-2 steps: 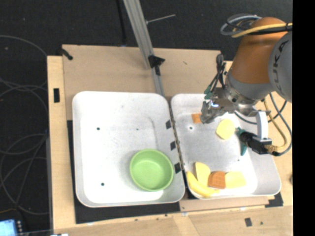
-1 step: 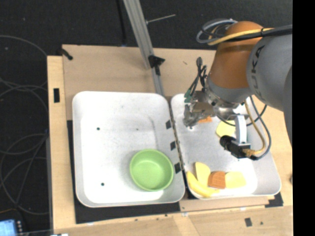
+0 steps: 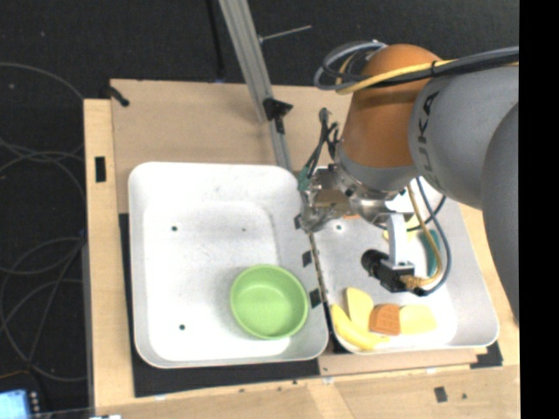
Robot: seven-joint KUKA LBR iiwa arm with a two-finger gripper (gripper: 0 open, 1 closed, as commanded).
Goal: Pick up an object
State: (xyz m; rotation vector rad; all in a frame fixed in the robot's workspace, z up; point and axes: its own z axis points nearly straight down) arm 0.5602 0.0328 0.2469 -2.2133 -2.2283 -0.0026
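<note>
While the grey arm (image 3: 463,138) is seen reaching in from the right of the frame, the hand (image 3: 325,202) is found near the centre, over the seam where the two white bins meet, by the upper left corner of the right bin (image 3: 467,278). Whether the hand is apart or together cannot be told, as it is looked down on from above and largely covered by the wrist. The orange band (image 3: 384,103) is seen just above and to the right of it, in the upper middle of the frame.

Below the hand, along the lower edge of the right bin, a small cluster is picked out. A curved yellow piece (image 3: 351,326) is lying in the bin's lower left corner, an orange block (image 3: 384,319) is touching it on the right, and a pale yellow piece (image 3: 419,319) is set just beside that. All three are well apart from the hand.

To the lower left, across the seam, a green bowl (image 3: 269,300) is seen standing upright in the lower right corner of the left bin (image 3: 175,234), close to the wall. Two small dark specks (image 3: 175,229) are noted on that bin's floor.

Further out, the brown bench (image 3: 175,120) is seen under both bins, and a grey metal pole (image 3: 249,51) is seen slanting down from the top of the frame.
</note>
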